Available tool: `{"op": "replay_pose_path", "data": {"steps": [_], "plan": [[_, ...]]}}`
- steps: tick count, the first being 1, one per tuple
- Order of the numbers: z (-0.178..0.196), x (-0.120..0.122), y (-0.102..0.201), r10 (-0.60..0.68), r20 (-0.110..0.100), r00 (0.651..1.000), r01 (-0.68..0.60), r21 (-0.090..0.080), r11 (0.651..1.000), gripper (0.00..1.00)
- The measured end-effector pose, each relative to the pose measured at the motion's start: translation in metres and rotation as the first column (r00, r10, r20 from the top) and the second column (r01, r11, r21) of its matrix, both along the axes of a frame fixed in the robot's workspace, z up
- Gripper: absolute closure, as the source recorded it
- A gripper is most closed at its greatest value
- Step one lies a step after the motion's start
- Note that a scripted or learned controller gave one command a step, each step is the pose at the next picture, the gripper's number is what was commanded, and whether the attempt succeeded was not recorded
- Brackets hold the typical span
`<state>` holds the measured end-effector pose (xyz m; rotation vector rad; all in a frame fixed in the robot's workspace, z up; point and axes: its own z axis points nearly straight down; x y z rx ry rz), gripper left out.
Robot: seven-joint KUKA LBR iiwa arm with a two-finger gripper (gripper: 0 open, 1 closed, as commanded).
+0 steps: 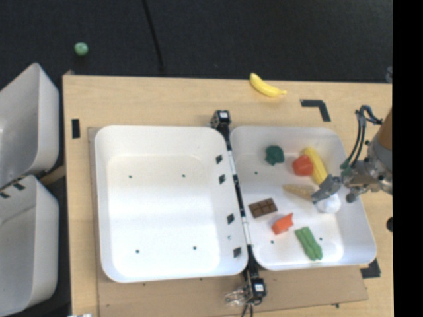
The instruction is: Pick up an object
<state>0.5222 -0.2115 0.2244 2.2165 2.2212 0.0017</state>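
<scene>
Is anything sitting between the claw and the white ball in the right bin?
Nothing visible does. The claw hangs right over the white ball, and the tan stick lies just to its left.

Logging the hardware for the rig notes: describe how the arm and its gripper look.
The arm enters from the view's right, with an orange-brown band and a grey section below it. Dark cables loop along its left side. The gripper is grey metal, with slim angular fingers.
</scene>
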Motion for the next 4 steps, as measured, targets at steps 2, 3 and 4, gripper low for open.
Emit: {"op": "replay_pose_path", "data": {"steps": [2,3,4], "plan": [[-0.113,-0.031,0.094,-0.002,0.005,1.000,0.002,-0.001,1.000,0.00],[-0.098,-0.026,0.091,-0.010,0.015,1.000,0.010,-0.004,1.000,1.00],[-0.018,0.019,0.179,0.012,0.012,1.000,-0.012,0.004,1.000,1.00]]}}
